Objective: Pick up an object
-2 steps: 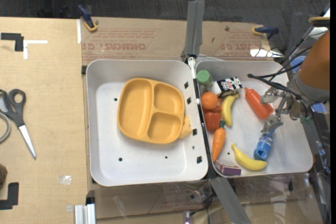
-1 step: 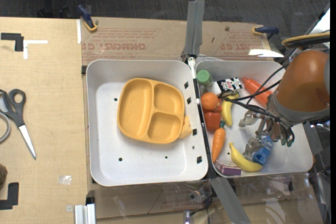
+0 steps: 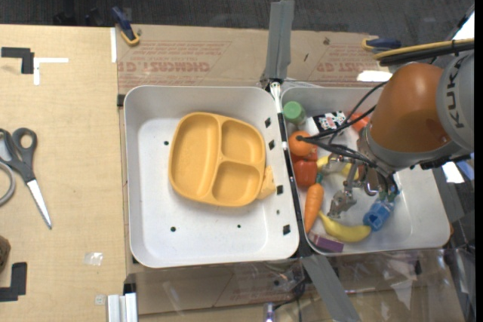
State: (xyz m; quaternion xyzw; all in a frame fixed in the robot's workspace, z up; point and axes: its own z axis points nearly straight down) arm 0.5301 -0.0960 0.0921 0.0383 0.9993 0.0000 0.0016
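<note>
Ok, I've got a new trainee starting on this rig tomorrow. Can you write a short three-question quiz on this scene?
1. True or false: the yellow divided plate lies in the left bin.
2. Which lies nearest the gripper? A) scissors B) banana C) the plate
3. Fill in: the carrot lies in the ____ bin.

Key
1. True.
2. B; the banana lies just below the gripper in the right bin.
3. right.
</note>
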